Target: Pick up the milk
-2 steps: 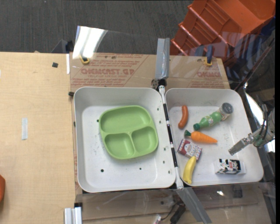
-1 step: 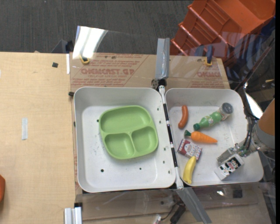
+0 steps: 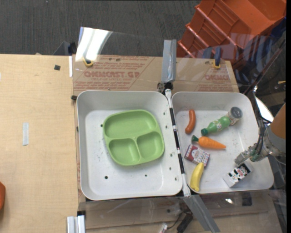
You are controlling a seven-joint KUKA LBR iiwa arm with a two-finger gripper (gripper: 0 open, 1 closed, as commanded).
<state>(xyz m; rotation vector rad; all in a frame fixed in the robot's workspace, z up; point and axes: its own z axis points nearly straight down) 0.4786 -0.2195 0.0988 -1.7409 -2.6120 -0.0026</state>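
Lying flat in the lower right corner of the right bin (image 3: 254, 98), the milk (image 3: 238, 174) is a small white carton with black cow-like patches and a spot of red, tilted on a diagonal with one end near the bin's front rim. It sits well apart from the other toys in that bin: a red sausage (image 3: 190, 121) near the top left, a green bottle (image 3: 220, 124) with a grey cap toward the top right, an orange carrot (image 3: 211, 143) just under the bottle, a small red and white box (image 3: 197, 155) below the carrot, and a yellow banana (image 3: 196, 176) by the front left corner.

The left bin (image 3: 86, 150) holds a green divided plate (image 3: 133, 136) with three compartments. Both bins rest on a bench of light wood (image 3: 32, 136), with a sheet of printed brown cardboard (image 3: 118, 73) behind them. Dark carpet (image 3: 113, 13) runs along the top, and an orange plastic structure (image 3: 227, 22) stands at the upper right.

The gripper (image 3: 245, 157) reaches in from the right edge, hanging low over the right bin just above and to the right of the milk. Its metallic fingertips seem to sit close to the carton's upper end, but whether they are spread or pressed together cannot be told, and nothing is visibly between them.
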